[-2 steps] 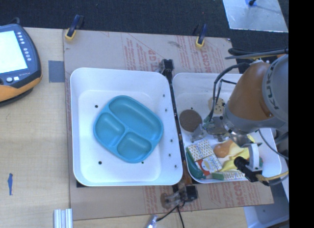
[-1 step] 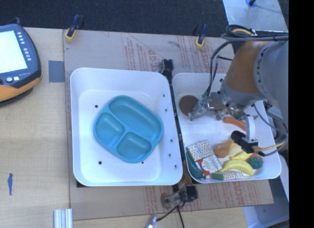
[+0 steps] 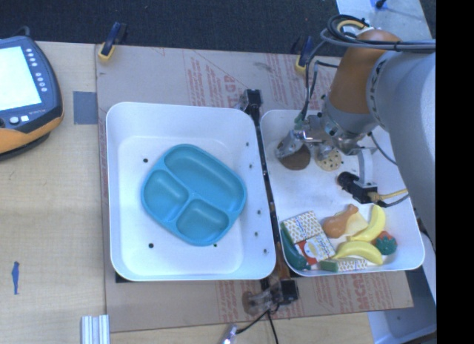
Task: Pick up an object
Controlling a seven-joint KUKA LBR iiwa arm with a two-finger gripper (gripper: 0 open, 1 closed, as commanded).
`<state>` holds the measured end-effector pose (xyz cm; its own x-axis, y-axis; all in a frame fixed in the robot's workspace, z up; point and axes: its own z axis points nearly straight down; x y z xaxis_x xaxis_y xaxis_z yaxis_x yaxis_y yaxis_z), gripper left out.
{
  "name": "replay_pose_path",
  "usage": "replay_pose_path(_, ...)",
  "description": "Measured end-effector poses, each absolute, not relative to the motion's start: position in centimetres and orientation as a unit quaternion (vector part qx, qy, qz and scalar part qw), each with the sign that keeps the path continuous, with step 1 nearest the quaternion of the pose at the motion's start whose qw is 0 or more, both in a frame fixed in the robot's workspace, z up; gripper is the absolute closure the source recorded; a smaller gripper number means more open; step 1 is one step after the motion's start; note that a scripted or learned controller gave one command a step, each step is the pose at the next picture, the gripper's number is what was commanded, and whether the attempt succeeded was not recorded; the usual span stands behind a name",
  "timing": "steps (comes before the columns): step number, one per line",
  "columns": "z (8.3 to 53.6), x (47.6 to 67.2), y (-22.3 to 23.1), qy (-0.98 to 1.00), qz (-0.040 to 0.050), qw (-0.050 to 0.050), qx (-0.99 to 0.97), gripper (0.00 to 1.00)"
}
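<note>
Robot's claw (image 3: 301,142) hangs low over the right bin (image 3: 315,196), at about 11 o'clock on the bin's floor. Whether it is open or closed I cannot tell.

A brown lump (image 3: 296,159) lies directly under it at 6 o'clock, touching it or very nearly. I judge this lump to be the piece aimed at. The step in hand looks like the reach-and-grasp; nothing is seen lifted yet. The next move calls for a firm closure on the lump and a straight rise, leaving its neighbour where it is.

That neighbour is a speckled cookie (image 3: 328,160), just beside the lump at 3 o'clock.

The other pieces crowd the bin's 5 o'clock corner:
- two patterned cartons (image 3: 304,226)
- one orange piece (image 3: 339,224)
- bananas (image 3: 368,245), two as best I can make out
- one red berry (image 3: 385,245)
- one green item (image 3: 289,253), at the 7 o'clock edge

At 9 o'clock sits the left bin (image 3: 127,150), which holds one blue plate (image 3: 194,194) with three compartments. That makes two bins in all.
</note>
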<state>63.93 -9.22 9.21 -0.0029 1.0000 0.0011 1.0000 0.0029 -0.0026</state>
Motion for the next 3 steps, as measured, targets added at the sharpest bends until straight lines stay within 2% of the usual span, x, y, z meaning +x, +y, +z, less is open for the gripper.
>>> replay_pose_path(1,9.2,65.6,-10.1,-0.709,0.0006,0.001,-0.705,0.0)
replay_pose_path(2,9.2,65.1,-9.7,-0.709,0.0012,0.002,-0.706,0.0)
replay_pose_path(3,10.3,65.2,-9.7,-0.71,0.0014,0.002,-0.705,1.0)
